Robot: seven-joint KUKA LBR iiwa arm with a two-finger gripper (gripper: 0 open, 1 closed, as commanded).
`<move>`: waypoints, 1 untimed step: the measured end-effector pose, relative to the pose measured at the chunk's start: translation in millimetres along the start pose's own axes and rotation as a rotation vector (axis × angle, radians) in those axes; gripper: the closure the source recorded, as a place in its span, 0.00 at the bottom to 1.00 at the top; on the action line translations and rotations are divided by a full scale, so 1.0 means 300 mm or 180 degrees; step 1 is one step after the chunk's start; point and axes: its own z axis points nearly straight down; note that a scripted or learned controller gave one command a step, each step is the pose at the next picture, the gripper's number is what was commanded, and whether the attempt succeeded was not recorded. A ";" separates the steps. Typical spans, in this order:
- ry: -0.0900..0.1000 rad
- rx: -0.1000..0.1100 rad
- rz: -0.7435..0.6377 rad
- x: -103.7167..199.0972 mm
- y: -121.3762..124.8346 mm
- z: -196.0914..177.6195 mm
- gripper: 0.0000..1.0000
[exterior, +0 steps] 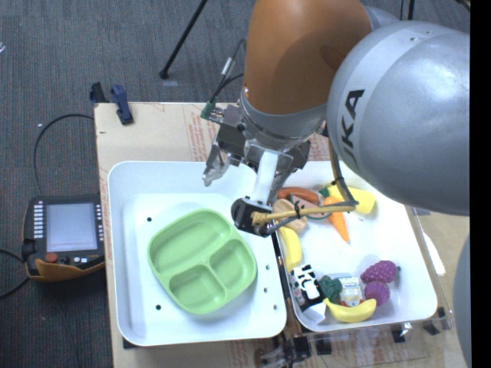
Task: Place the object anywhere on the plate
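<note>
**End effector above the plate, toys waiting at right**

Centre-left, the green plate [201,263] lies flat in the left bin [130,228], ready to receive. Above its upper right hangs the end effector [211,171]; open or closed, we cannot tell. Our likeliest object, a yellow toy [290,245], lies in the right bin [403,240], long axis top-to-bottom.

The floor [46,52] was dark grey carpet. A bench [165,133] stood on it, with a pale brown top like cardboard. A blue clamp [120,104] sat at the bench's far left corner. On the floor left of the bench lay a control pad [65,234] with a grey screen. A thin black cable [47,125] curled over the carpet near it. A black stand leg [190,29] slanted across the floor behind the bench. The light was soft and even.
</note>
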 end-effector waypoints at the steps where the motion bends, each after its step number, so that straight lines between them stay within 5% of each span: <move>1: 0.0047 -0.0057 0.0486 -0.143 0.014 -0.029 0.00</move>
